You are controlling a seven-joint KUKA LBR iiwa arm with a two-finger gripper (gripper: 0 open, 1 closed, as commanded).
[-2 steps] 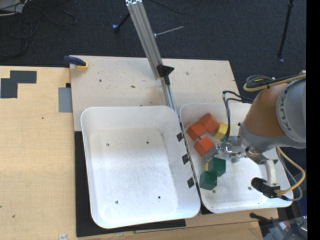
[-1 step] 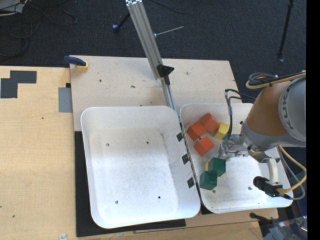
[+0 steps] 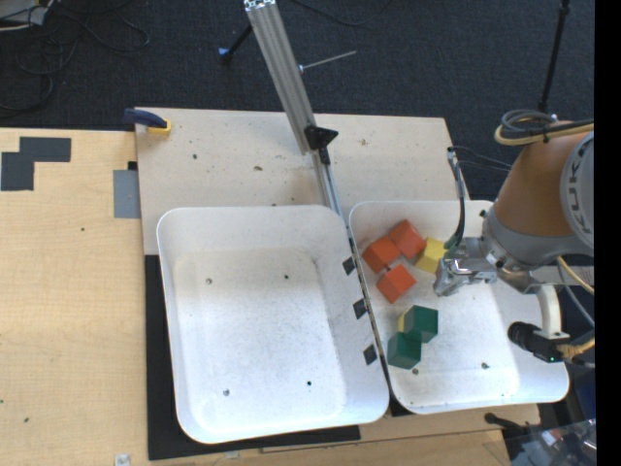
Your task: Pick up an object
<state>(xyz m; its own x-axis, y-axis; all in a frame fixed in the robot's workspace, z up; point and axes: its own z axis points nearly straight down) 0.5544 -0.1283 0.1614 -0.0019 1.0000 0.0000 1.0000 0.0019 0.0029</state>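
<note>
In the camera view you see the arm (image 3: 543, 197) coming in from three o'clock, its orange band above the wrist, with the gripper (image 3: 454, 273) hanging over the right bin (image 3: 485, 382). The metal head sits near the bin's middle, a little toward its twelve o'clock side. You cannot tell from this slant whether the pincer is spread or pressed together; the tips are lost under the shiny body. Nothing shows between them, so you cannot count any block as held.

Just at the gripper's nine o'clock lies the yellow block (image 3: 432, 253). It looks to be touching or very nearly touching the metal head, though you cannot be sure of contact. Further toward nine o'clock sit three orange blocks: one (image 3: 406, 235) at the top against the yellow block, one (image 3: 381, 252) to its lower left near the bin's left wall, and one (image 3: 396, 282) below them. They cluster close together.

At the gripper's seven o'clock you have two green blocks: the upper one (image 3: 421, 320) with a small sliver of yellow at its left edge, and the lower one (image 3: 405, 349) just beside it, near the left wall.

The left bin (image 3: 194, 260) sits at nine o'clock of the right one, their rims meeting. A slanted aluminium bar (image 3: 286, 71) rises from between the bins toward twelve o'clock.
</note>
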